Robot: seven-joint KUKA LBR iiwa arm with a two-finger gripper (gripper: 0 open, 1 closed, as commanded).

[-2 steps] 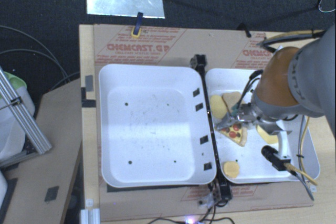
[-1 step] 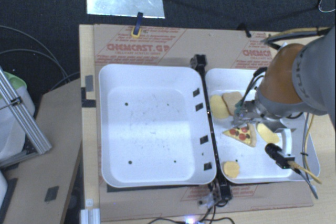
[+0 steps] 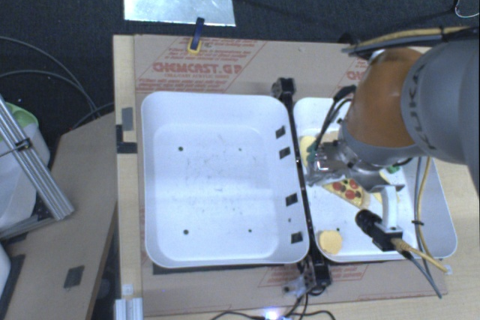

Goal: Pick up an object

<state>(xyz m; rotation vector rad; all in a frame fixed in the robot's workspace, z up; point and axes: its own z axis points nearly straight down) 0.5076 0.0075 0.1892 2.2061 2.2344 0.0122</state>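
Observation:
My gripper (image 3: 320, 162) is down in the right bin (image 3: 442, 236), near its left wall, with the grey arm and orange band covering much of that bin. A toy pizza slice (image 3: 348, 190) lies just below and to the right of the gripper, close to it. At the bin's front left sits a round yellow piece (image 3: 330, 240). Another pale yellow object (image 3: 307, 144) shows just above the gripper, against the divider. A bit of green (image 3: 391, 174) peeks out under the arm.
The large left bin (image 3: 217, 176) lies beside the right one, separated by a black-clipped divider (image 3: 294, 161). Both bins rest on a cardboard sheet (image 3: 202, 64). A yellow cable (image 3: 420, 255) trails across the right bin's front corner.

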